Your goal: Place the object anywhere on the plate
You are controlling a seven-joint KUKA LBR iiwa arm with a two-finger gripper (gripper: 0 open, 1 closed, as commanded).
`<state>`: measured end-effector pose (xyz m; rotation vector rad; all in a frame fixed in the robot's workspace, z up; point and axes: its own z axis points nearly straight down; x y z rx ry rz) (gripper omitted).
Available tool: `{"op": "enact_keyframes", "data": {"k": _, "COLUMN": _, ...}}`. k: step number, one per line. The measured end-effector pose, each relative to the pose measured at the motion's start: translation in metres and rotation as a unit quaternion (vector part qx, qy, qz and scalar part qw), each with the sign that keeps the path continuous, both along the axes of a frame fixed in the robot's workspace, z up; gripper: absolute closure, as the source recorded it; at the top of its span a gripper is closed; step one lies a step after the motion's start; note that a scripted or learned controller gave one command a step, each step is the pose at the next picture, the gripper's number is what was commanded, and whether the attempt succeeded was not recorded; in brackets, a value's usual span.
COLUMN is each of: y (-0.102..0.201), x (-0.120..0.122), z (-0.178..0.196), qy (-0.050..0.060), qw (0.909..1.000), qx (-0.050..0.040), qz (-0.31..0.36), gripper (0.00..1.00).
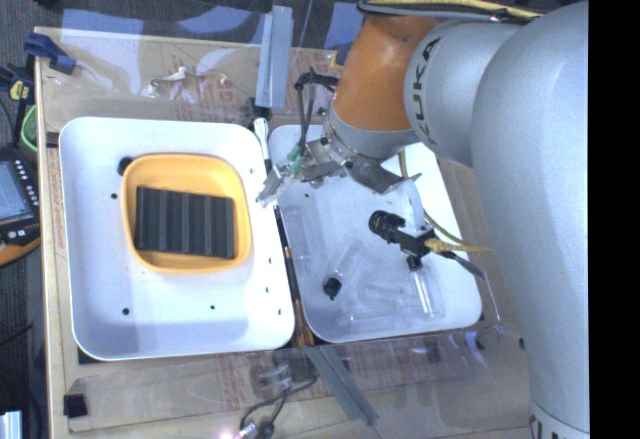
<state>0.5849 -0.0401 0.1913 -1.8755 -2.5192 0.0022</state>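
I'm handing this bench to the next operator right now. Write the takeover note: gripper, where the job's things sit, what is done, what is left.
Gripper: low over the divide between the two bins, at the top left corner of the right bin. Whether it holds anything cannot be told from this view.
Plate: yellow, with a dark ribbed insert, in the left bin.
Objects: several clear plastic pieces and a small black item lie on the right bin's floor.
Done: nothing lies on the plate yet.
Left: secure one object, carry it over to the plate, release it there.
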Motion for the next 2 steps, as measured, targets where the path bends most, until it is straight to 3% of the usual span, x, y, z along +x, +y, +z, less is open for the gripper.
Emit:
{"op": "enact_keyframes", "data": {"k": 1, "y": -0.014, "x": 0.004, "z": 0.017, "qy": 0.000, "qw": 1.0000, "qx": 0.0002, "qz": -0.006, "gripper": 0.00}}
{"op": "enact_keyframes", "data": {"k": 2, "y": 0.029, "x": 0.023, "z": 0.000, "qy": 0.000, "qw": 0.9885, "qx": 0.0001, "qz": 0.151, "gripper": 0.00}}
